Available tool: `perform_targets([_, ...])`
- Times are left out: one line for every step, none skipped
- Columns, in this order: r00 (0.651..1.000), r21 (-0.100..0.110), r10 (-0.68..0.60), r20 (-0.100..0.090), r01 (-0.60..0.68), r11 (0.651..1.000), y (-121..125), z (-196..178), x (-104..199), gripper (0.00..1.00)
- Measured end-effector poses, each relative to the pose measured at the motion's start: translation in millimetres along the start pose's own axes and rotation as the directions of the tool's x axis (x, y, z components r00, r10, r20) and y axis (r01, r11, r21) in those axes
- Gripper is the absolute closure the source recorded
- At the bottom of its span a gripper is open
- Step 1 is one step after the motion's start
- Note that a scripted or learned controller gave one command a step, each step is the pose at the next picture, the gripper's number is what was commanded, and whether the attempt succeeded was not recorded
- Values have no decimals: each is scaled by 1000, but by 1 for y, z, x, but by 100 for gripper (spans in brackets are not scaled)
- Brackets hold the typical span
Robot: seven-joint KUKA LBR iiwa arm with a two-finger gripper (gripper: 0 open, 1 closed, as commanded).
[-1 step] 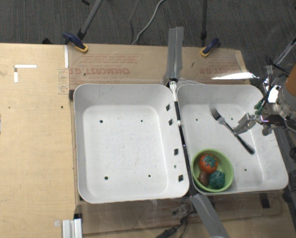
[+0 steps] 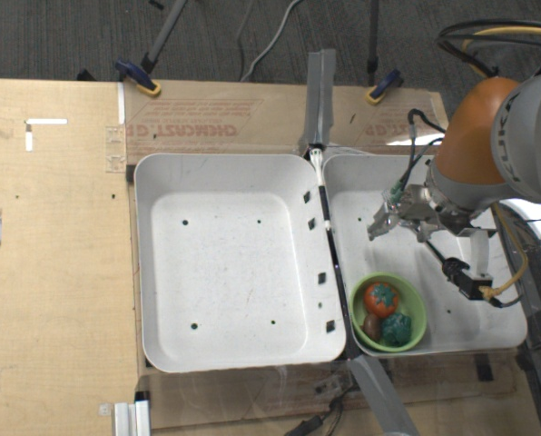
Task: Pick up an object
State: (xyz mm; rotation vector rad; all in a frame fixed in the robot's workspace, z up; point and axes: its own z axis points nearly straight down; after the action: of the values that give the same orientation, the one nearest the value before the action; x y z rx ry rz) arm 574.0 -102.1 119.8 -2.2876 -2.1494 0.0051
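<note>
A green bowl [image 2: 389, 313] sits at the front left corner of the right bin [image 2: 488, 330]. In it lie a red-orange ball [image 2: 380, 296], a teal object [image 2: 398, 329] and a small brown piece [image 2: 371, 326]. My gripper [image 2: 399, 229] hangs over the middle of the right bin, behind the bowl and apart from it. Its two fingers are spread, open, with nothing between them. The orange-banded wrist [image 2: 475, 143] rises to the right of it.
The left bin [image 2: 152, 271] lies beside the right one, with a grey divider bar [image 2: 319, 107] running back between them. A black cable with a yellow end [image 2: 475, 284] trails from the wrist over the right bin. Clamps hold the cardboard at the back.
</note>
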Motion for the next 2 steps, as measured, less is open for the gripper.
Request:
perform_targets([995, -4, -104, 1, 104, 995, 46, 28, 7, 0])
perform_targets([984, -2, -177, 0, 177, 984, -5, 28, -2, 0])
